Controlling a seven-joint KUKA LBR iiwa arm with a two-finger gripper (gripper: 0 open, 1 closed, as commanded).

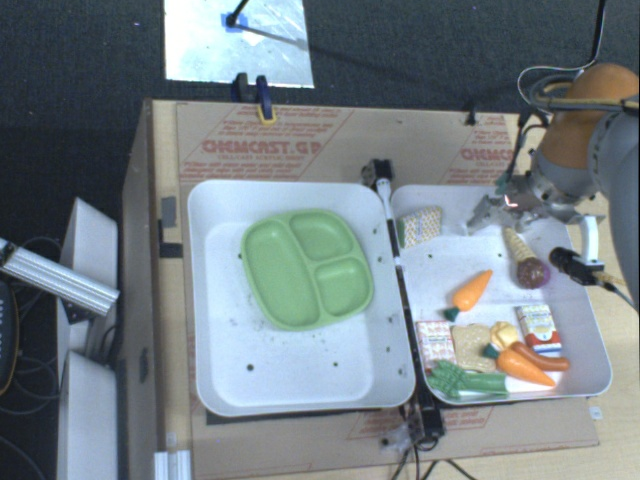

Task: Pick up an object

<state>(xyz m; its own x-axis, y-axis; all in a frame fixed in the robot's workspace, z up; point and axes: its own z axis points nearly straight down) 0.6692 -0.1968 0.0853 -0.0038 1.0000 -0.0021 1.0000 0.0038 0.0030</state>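
My gripper (527,230) hangs over the back right of the right bin (600,368), open, its fingers spread to either side. Just below it lies a toy ice-cream cone (524,255) with a purple scoop, resting on the bin floor and not held. A small orange carrot (472,289) lies to the cone's front left. A speckled grey block (421,225) sits at the bin's back left. Along the front edge crowd a pink-and-white packet (435,341), a toast slice (469,346), a larger carrot (527,365), a red-and-white carton (538,327) and a green vegetable (466,381).
The left bin (230,368) holds a green divided plate (305,268). A ridge (397,278) separates the two bins. The arm's orange band (590,93) and cables stand over the right bin's back right corner. Cardboard (300,138) lies behind the bins.
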